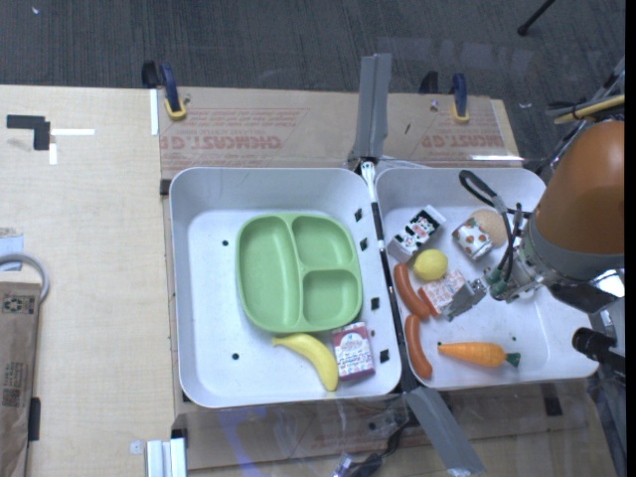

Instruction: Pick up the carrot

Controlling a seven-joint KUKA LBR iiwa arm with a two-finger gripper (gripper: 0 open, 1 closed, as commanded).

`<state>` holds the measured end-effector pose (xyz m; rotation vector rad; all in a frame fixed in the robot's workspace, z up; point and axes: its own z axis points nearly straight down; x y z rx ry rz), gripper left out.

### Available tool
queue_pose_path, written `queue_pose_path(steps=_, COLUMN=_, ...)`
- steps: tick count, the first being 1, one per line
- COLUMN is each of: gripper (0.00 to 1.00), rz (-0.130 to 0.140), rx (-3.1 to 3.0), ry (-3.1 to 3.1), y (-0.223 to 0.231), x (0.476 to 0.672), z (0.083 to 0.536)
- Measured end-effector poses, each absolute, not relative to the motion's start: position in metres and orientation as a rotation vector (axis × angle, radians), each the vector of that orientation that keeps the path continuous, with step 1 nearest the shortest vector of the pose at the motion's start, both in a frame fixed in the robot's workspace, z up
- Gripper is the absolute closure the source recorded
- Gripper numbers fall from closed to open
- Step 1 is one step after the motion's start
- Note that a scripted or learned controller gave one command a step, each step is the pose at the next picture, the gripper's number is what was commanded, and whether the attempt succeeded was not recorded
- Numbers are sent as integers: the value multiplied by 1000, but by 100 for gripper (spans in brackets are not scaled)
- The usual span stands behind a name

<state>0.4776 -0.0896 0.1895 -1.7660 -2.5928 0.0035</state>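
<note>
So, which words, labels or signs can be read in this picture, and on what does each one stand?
"CHEMOST. GF...", mirrored red print, partly legible: cardboard sheet behind the bins.
Similar red print on the cardboard behind the right bin: too blurred.
Recycling sign: brown paper bag.
Red packet, black-and-white carton, small box: print too small.

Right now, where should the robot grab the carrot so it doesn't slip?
Probably around the thick orange middle of the carrot, coming straight down from above. It lies flat along the front of the right bin, green top pointing right, so the fingers should close across its width. The sausage lies close to its tip on the left, so the middle gives the end effector more room.
</note>
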Motion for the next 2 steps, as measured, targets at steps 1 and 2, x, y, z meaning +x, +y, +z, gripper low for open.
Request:
queue_pose_path(steps=1, gripper=0, rz=1, rx=-1548, ry=-2729, y=-112, x=477, z=96)
queue_pose_path(steps=2, gripper=0, rz=-1, rx=-1264, ry=-2876, y=-157, x=479, z=148)
